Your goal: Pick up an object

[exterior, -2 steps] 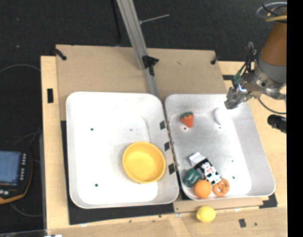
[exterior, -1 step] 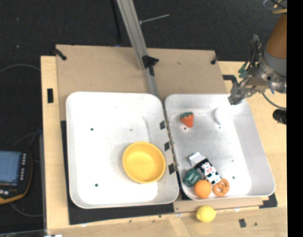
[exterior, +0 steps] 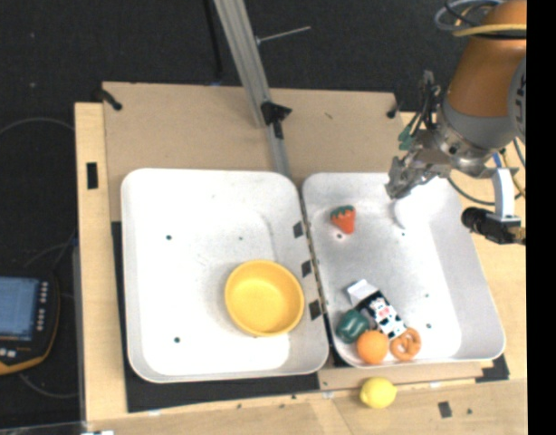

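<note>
Two bins (exterior: 151, 243): left holds yellow bowl (exterior: 263, 297); claw (exterior: 400, 186) grip unclear.

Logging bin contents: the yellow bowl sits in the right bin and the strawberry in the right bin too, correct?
Not quite. The camera view shows the yellow bowl in the left bin; the strawberry is indeed in the right bin.
</note>
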`<state>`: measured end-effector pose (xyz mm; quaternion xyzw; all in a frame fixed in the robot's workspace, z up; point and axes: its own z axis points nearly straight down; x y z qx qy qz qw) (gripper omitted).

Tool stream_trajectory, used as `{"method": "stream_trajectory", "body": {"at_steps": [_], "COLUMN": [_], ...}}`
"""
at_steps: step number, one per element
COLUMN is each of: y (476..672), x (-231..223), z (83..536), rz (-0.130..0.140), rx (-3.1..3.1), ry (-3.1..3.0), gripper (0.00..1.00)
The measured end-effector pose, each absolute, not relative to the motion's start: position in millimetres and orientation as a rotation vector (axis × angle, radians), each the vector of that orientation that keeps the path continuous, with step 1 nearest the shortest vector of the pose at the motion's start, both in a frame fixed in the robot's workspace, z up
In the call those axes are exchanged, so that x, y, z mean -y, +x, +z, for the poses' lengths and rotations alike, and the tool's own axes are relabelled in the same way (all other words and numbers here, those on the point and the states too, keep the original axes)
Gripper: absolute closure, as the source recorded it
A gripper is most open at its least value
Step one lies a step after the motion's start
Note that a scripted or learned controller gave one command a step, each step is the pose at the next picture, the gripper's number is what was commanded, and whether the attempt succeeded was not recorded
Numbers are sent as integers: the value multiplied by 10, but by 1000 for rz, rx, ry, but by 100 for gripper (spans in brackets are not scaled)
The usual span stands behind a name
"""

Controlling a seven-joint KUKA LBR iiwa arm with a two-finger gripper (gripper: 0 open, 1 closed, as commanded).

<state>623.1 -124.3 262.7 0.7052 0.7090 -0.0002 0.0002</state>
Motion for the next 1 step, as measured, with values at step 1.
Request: {"method": "stream_trajectory", "body": {"at_steps": [1], "y": [6279], "x": [754], "z": [2482], "rz": [-1], "rx": [-2227], "ry": [2215], "gripper": [100]}}
